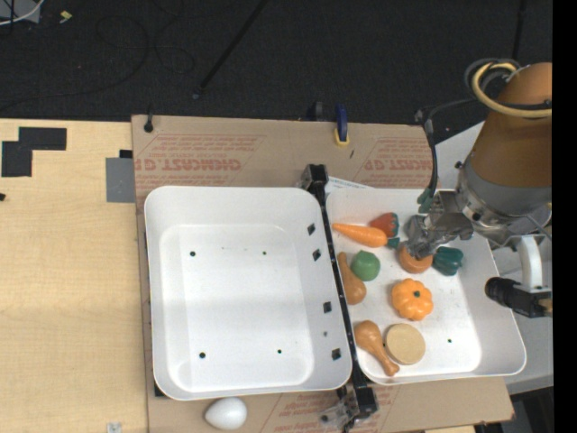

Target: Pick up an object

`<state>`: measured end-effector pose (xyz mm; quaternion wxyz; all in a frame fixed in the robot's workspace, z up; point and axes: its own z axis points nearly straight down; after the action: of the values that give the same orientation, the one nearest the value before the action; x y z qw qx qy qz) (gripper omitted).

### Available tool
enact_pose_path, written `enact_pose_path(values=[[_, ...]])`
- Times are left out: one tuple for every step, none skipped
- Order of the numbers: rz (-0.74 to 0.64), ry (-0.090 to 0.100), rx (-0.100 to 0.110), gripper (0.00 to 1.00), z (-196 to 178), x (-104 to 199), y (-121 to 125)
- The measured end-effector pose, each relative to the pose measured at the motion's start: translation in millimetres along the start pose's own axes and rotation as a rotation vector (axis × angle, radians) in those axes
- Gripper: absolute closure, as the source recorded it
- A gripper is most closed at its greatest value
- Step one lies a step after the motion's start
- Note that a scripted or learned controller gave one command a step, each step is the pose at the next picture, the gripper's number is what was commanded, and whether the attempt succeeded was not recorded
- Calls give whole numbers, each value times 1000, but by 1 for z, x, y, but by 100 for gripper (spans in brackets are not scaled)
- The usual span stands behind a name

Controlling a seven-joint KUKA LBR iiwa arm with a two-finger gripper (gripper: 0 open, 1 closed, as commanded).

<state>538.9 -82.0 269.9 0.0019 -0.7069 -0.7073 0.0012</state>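
Camera view, carrot (360,234) lying left-right, tip left

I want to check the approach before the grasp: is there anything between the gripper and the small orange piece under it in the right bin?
Nothing visible stands between them. The gripper is directly over the small orange piece in the right bin. A teal piece lies close on one side and a red piece on the other, so the space is tight.
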Motion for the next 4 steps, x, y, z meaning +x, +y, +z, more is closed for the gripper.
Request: enact_pose_path(values=[[-3,2,7,0,88,47,12],[-5,1,-2,0,83,105,34],[3,0,3,100,74,100,32],[-4,0,-13,100,4,141,100]])
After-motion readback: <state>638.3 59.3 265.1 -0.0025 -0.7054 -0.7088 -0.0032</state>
